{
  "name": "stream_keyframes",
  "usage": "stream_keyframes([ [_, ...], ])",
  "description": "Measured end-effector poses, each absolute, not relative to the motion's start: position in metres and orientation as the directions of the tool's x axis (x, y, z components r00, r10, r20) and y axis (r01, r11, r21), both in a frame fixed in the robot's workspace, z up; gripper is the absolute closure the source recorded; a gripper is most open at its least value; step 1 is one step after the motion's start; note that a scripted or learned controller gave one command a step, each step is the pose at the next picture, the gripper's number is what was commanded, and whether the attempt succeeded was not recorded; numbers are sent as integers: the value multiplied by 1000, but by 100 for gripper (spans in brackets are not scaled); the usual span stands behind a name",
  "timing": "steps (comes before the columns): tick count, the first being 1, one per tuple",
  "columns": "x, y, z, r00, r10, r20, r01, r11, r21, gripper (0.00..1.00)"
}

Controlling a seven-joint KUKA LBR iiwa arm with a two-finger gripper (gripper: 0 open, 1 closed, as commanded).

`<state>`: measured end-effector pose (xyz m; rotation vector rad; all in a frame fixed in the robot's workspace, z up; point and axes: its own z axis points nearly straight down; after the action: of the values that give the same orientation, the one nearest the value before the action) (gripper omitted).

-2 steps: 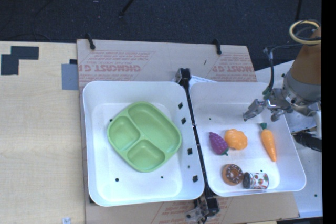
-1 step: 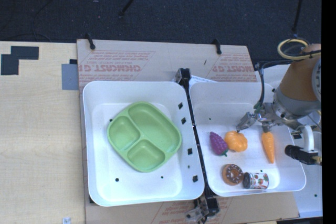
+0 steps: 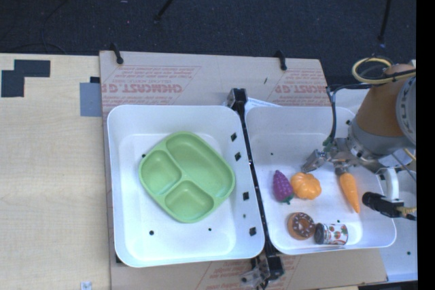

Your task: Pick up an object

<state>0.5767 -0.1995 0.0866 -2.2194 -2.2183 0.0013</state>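
- Two shallow white bins sit side by side on a cardboard sheet printed with red lettering; the left bin [image 3: 129,146] and the right bin [image 3: 285,129] are smooth, glossy plastic with rounded corners, split by a black clipped divider.
- In the left bin lies a pale green plate [image 3: 187,176], matte plastic, rounded-square in outline, moulded into three compartments and turned at a slant.
- The right bin holds the small toys. A purple grape bunch [image 3: 282,186], knobbly and tapered, lies just beside an orange pumpkin-like piece [image 3: 306,186], glossy and lobed.
- An orange carrot [image 3: 350,192], smooth and cone-shaped, points toward the bin's near edge, to the right of the pumpkin piece.
- Near the front wall rest a round brown doughnut [image 3: 300,225] with speckled icing and, touching it, a small can [image 3: 333,233] lying on its side, with a printed label.
- The gripper [image 3: 325,158], grey metal, hangs low over the right bin, above the pumpkin piece and left of the carrot's top; nothing is visible between its fingers, and how far apart they stand I cannot tell.
- Behind it rises the arm's orange band [image 3: 379,115].
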Motion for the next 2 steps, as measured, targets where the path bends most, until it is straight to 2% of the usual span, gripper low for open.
stream_keyframes([
  [1,577,-200,98,2,1000,2,1000,-2,-3,100],
  [2,586,-194,151,-2,1000,0,1000,2,2,100],
])
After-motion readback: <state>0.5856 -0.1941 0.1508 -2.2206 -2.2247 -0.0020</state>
